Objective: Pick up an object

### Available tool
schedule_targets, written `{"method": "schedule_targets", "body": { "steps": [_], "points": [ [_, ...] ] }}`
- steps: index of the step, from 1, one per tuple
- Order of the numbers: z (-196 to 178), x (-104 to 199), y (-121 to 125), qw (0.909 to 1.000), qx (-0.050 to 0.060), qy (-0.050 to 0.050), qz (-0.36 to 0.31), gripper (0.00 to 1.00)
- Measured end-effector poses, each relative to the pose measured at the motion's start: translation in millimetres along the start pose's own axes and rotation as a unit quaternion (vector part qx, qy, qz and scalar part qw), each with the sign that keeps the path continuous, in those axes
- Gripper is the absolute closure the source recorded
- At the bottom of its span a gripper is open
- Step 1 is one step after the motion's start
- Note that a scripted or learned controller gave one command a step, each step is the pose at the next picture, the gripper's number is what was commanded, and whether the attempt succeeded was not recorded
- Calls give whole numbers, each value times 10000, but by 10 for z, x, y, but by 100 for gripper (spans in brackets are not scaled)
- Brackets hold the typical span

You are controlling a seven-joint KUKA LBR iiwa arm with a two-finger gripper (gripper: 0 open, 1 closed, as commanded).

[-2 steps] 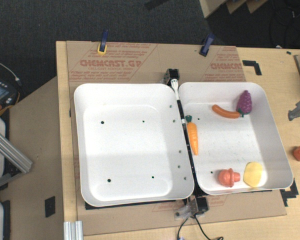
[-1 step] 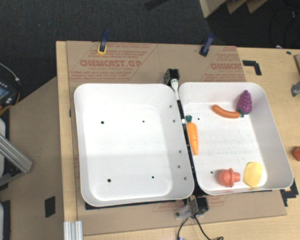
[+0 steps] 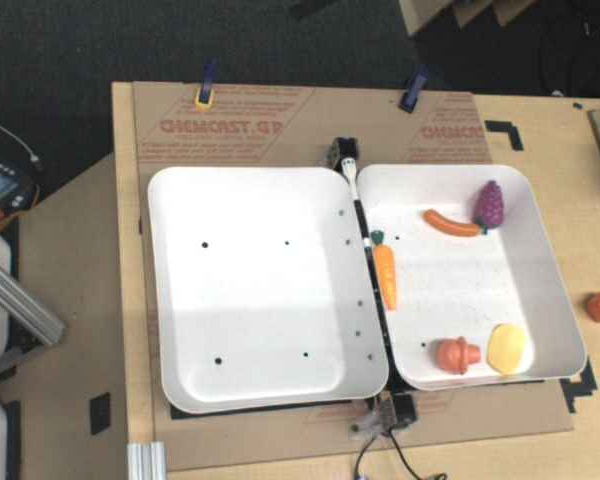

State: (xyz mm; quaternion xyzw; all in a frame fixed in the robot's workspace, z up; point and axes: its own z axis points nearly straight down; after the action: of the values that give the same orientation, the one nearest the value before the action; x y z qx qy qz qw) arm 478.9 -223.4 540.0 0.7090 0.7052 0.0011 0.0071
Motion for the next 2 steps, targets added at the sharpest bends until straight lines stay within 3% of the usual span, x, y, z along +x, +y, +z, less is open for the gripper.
{"method": "schedule_targets", "body": {
  "steps": [1,2],
  "points": [
    [-69,35,14,10000,14,9,-30,100],
    [1895,298,-32,9999,135,74,-30,100]
  ]
}}
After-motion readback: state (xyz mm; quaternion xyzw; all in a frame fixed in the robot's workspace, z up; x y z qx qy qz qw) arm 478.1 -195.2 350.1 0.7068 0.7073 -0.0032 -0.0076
